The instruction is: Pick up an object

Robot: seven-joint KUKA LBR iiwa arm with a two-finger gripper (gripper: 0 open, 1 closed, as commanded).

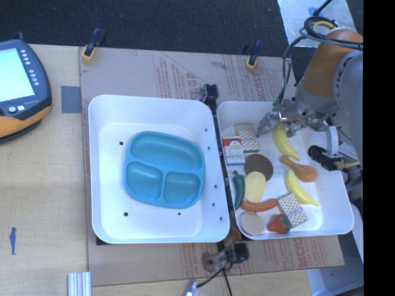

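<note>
Clamped at 6 o'clock on the bench's near edge, a black clip (225, 254) with a cable trailing out of frame below. Matching black clip (211, 93) at 12 o'clock between the two bins; two blue-and-yellow clamps (91, 45) (252, 54) on the far edge of the brown board.

Cut off at 9 o'clock, a teach pendant (18, 85), with part of its screen and orange rim in shot. Cropped at 3 o'clock, the grey arm (345, 97) with its orange band, hoses looped above it.

Gripper (278, 121) low over the 12 o'clock end of the right bin (336, 217), just beside the upper banana (282, 142). Metal parts blurred against the white floor and wrist housing: opening cannot be told, and nothing seen held.

Left bin (102, 165): one blue divided tray (165, 168), lying flat near the middle.

Right bin, crowded with toy food:
- small printed box (245, 131) and red-and-white carton (233, 150) toward 10 o'clock
- brown disc (258, 164) at centre, touching a yellow piece (255, 185) below it
- green pepper (238, 189) along the 9 o'clock wall
- orange-red sausage (260, 205), pale disc (252, 224) and a red item (279, 224) toward 6 o'clock, the last too small to identify
- checkered carton (292, 209) partly over that red item
- carrot (300, 168) and second banana (300, 190) toward 3 o'clock
</note>
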